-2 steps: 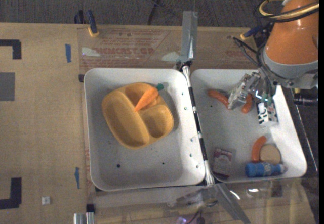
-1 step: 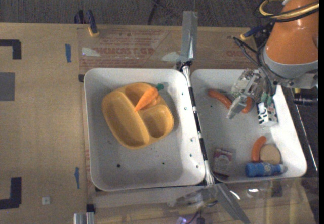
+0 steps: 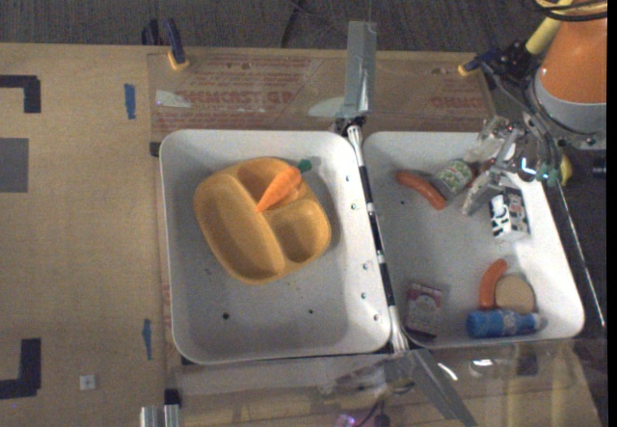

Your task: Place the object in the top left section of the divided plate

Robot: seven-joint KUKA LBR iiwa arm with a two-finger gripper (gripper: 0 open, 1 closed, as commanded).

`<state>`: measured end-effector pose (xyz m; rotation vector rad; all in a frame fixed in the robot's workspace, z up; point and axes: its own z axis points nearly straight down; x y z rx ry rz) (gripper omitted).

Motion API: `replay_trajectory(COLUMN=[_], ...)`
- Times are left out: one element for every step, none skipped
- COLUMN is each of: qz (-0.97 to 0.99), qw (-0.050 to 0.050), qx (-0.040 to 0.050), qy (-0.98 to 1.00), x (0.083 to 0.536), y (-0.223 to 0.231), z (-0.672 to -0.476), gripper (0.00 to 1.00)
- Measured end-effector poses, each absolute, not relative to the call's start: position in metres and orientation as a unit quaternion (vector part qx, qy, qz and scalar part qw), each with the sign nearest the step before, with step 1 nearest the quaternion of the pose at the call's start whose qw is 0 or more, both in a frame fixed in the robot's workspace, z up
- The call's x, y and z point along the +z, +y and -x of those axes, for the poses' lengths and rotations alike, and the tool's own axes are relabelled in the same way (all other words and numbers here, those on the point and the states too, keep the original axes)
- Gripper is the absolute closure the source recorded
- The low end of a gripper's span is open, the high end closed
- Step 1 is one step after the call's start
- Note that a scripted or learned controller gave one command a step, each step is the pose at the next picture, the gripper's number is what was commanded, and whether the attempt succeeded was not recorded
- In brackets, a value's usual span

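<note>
Pincer [image 3: 498, 163] sits over the upper part of the right bin [image 3: 569, 305], amid clutter; can't tell how far open it is, nor whether it has hold of anything, since the metal parts blur w/ the items below. The task's thing, judging by the scene, is the carrot [image 3: 279, 188]: it lies well away to the pincer's left, in the left bin [image 3: 193, 319], resting on the yellow divided plate [image 3: 227, 223]. Its long axis runs diagonal, green tip up-right toward the pincer's side, orange end down-left. It seems to lie across the ridge betw. sections, partly in the upper one; exact compartment unclear. Arm [image 3: 578, 59] comes in from the right, orange band above the wrist, wrist angled down-left over the bin. Just below the pincer: a small black-and-white carton [image 3: 504, 214]; to its left, a sausage [image 3: 422, 189].
</note>
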<state>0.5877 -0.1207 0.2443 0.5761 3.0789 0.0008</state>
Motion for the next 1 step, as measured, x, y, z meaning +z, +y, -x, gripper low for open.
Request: replay_trajectory(qz=[-0.184], qw=[0.009], qx=[0.0015], qy=[0.983], x=[0.2562], y=[-0.1199], z=[-0.5899], gripper=[1.0])
